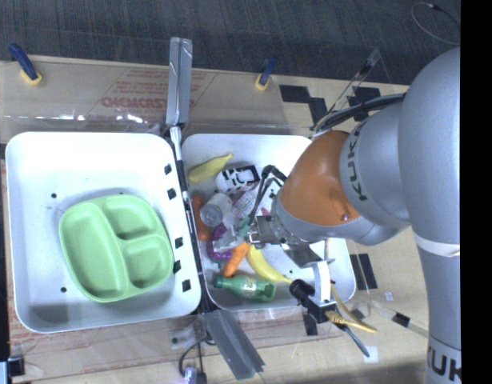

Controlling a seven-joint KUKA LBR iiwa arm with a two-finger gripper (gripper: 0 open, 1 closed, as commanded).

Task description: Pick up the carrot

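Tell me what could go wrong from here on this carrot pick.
1. The carrot lies packed among clutter in the right bin, touching the yellow banana and just above the green bottle, so the hand may well snag or grab a neighbour instead.
2. The arm's orange band blocks the view of the hand, so a missed grasp could be hard to spot.

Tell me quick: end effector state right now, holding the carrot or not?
End effector: cannot be told; it sits low in the right bin just above the carrot, which lies free among the clutter.
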